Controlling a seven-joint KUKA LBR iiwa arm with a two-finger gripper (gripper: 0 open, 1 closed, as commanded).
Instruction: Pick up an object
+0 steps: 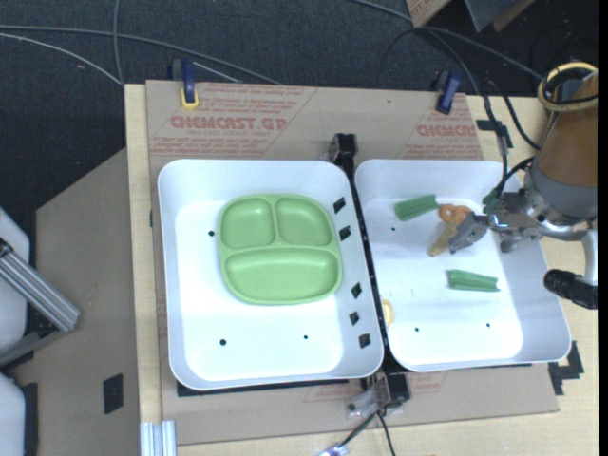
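- The arm [570, 150] is cut off by the right edge.
- The gripper [464, 238] covers part of a small tan object [448, 218], too small to name.

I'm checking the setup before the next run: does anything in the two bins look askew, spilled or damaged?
Nothing stands out. The green divided plate lies flat in the left bin. In the right bin, two green pieces and a tan object lie loose by the gripper. No spill or breakage shows.

A robotics lab: clamped board counter [237, 112] at centre, loose cables [123, 27] upper left, aluminium rail [33, 283] at left.
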